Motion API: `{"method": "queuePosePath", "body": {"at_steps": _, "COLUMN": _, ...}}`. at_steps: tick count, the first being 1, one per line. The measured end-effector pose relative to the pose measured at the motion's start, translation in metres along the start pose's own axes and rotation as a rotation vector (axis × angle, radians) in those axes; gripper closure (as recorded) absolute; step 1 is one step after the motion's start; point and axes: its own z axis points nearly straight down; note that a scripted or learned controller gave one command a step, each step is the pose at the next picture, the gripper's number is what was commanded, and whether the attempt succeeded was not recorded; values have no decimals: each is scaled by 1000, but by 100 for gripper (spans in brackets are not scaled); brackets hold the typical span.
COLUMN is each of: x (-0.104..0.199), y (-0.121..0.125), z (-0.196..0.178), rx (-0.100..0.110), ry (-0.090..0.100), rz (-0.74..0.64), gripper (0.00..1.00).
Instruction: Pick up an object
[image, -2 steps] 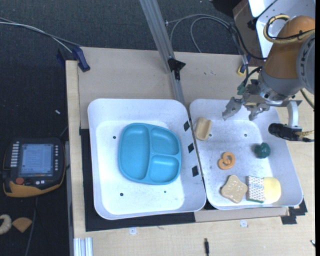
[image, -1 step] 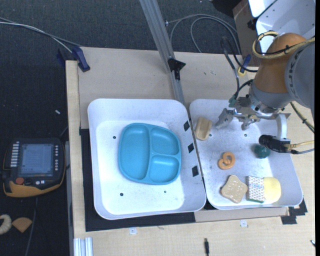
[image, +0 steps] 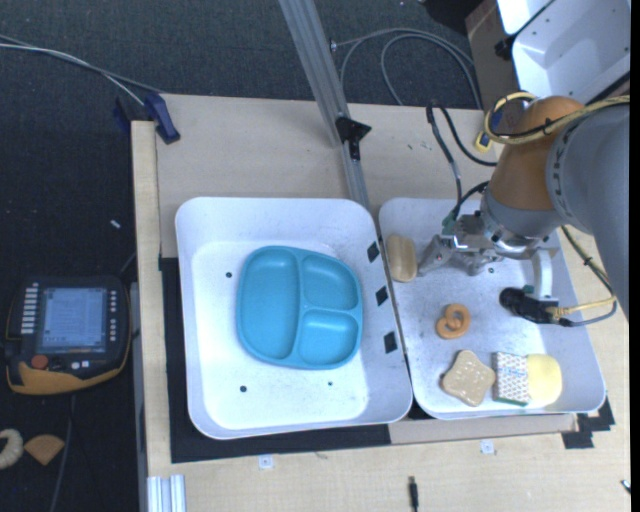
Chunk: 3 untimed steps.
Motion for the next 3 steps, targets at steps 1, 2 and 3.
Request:
{"method": "queuePosePath", "body": {"at_steps": 1, "x": 0, "y": 2, "z": -15, "rx": -7, "ry": 0, "rz": 0, "gripper": 100}}
{"method": "queuePosePath", "body": {"at_steps": 2, "x": -3, "y": 4, "z": -59, "rx": -12, "ry": -2, "rz": 0, "gripper": 100}}
{"method": "queuePosePath", "body": {"at_steps": 3, "x": -2, "y": 7, "z": -125, "rx": -15, "ry": -2, "rz": -1, "gripper": 100}}
